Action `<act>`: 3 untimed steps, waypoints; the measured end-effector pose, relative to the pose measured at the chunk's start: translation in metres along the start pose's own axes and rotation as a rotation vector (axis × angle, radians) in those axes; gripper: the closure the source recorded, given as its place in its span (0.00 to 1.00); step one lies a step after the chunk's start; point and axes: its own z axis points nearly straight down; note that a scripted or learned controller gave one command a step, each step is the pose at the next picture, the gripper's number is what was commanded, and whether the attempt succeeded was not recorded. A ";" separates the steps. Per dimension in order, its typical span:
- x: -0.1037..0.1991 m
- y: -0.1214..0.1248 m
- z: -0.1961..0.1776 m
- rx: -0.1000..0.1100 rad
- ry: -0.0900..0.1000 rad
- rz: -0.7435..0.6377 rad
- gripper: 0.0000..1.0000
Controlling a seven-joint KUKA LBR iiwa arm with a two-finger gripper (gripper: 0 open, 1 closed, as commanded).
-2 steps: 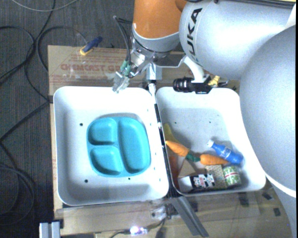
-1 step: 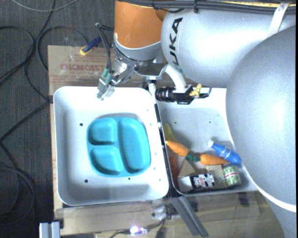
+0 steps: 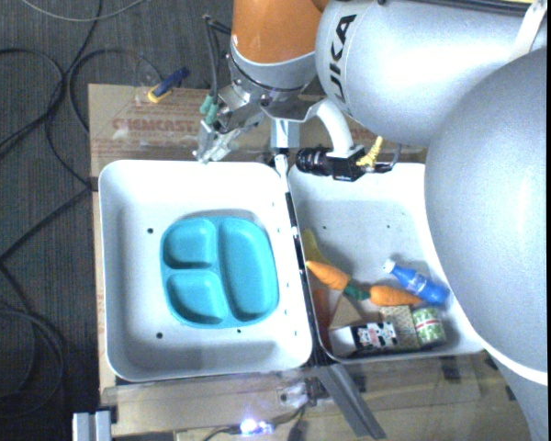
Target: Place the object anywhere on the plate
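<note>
Left of centre, the blue three-compartment plastic plate (image 3: 220, 270) lies bare in the left white bin (image 3: 119, 246). Up top, the end effector (image 3: 211, 141) hovers over that bin's far rim; I cannot tell its state, and nothing shows gripped. Lower right, two orange toy carrots (image 3: 329, 275) wait in the right bin (image 3: 349, 219), crowded — risking a fumbled pick.

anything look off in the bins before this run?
Nothing spilled or damaged. The blue plate sits flat in the left bin. The toys are heaped in the right bin's near corner, carrot against the divider. The end effector hovers past the left bin's far rim.
</note>
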 end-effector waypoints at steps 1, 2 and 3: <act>0.068 -0.051 0.057 0.004 0.003 0.057 1.00; 0.019 -0.089 0.109 0.005 0.004 0.454 1.00; 0.015 -0.011 0.100 0.004 0.001 0.476 1.00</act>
